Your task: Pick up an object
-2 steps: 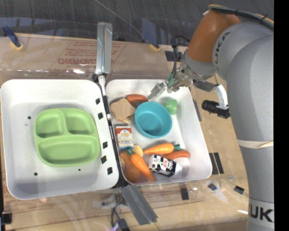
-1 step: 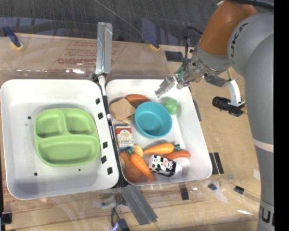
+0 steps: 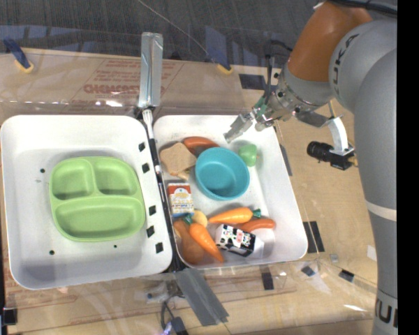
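Tool [image 3: 236, 130]: finger state cannot be told, over right bin [image 3: 283, 187].
Beside it: green ball [image 3: 248, 153], blue bowl [image 3: 222, 174].
Left bin [image 3: 14, 187]: green tray [image 3: 96, 198].

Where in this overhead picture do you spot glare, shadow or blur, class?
Camera view: glare streaks the clear sheet behind the bins; soft shadow pools inside the left bin around the green plate; the gripper looks slightly blurred; the blue bowl is sharp and evenly lit.

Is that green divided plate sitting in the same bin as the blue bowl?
No, the green divided plate lies in the left bin, while the blue bowl sits in the right bin.
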Tool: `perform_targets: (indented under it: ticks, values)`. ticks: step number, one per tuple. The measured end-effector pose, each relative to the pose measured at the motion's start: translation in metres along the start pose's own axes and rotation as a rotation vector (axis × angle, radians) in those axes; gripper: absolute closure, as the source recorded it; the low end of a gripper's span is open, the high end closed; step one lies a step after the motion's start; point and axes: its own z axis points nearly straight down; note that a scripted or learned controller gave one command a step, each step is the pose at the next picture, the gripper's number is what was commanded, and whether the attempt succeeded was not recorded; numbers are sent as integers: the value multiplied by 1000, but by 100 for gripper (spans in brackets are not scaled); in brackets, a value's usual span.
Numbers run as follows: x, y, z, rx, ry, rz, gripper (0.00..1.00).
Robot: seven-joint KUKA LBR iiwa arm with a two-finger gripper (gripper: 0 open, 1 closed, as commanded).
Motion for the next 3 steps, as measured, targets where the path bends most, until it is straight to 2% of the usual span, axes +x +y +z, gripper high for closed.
perform_targets:
  ticks: [1,2,3]
  values:
    - [34,11,122,-8,-3,292,0]
    - [34,11,122,-8,-4,292,0]
    - [16,28,122,-9,-9,2,0]
